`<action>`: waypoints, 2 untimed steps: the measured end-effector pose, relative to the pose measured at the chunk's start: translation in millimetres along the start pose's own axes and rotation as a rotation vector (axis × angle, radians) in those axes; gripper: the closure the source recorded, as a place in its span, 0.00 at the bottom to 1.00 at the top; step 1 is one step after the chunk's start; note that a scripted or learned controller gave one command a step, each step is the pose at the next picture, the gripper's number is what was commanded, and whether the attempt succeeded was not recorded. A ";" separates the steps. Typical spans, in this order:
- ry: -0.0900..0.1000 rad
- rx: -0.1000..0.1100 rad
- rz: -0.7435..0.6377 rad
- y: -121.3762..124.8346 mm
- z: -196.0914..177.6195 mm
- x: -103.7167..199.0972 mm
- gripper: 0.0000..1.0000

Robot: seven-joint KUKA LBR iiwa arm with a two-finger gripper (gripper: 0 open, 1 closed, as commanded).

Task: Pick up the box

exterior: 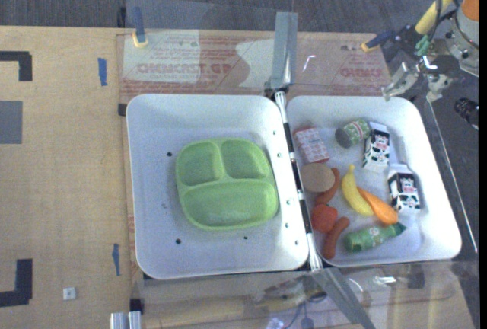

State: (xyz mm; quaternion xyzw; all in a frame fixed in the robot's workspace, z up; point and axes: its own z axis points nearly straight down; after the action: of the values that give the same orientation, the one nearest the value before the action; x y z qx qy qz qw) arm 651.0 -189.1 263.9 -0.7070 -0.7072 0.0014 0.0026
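Note:
The box is small, pink and red, and lies flat near the back left corner of the right bin. My gripper hangs above the back right corner of that bin, well to the right of the box and apart from it. Its fingers are spread open with nothing between them.
The right bin also holds a green can, two milk cartons, a banana, a carrot, a green bottle, a brown round item and red sausages. A green divided plate lies in the left bin.

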 end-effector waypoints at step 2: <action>0.000 0.004 -0.019 -51.5 109.8 68.8 1.00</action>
State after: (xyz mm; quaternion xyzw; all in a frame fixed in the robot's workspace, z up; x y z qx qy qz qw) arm 598.8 -120.1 154.6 -0.7003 -0.7138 0.0027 0.0040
